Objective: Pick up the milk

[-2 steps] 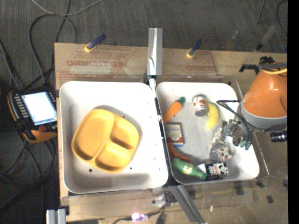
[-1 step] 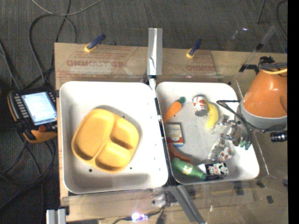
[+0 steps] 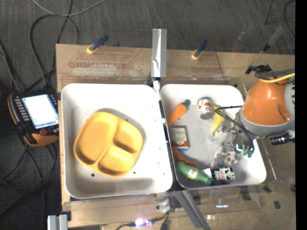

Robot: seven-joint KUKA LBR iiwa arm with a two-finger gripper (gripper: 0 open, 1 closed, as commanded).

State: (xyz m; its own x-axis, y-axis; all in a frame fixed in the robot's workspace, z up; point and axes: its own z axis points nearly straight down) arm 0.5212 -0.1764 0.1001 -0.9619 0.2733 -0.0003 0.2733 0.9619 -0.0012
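Low over the right bin (image 3: 249, 174), the end effector (image 3: 231, 147) hangs below the arm's orange band (image 3: 266, 104), its metal parts blurred against the white floor, so I cannot tell how it is set or whether it grips anything. What looks like the milk (image 3: 180, 137) — a small carton with a blue and orange face — lies flat in the left half of that bin, well apart from the end effector and to its left in the camera view, close to the wall shared with the left bin (image 3: 67, 143). A carrot (image 3: 177, 112) lies just above the carton, and a green bottle (image 3: 193, 173) below it near the bin's front edge. A red-and-white can (image 3: 205, 108) stands toward the back, and a small dark box (image 3: 222, 175) sits at the front, directly under the end effector. Bare floor lies between carton and end effector. The left bin holds a yellow divided tray (image 3: 109, 143).
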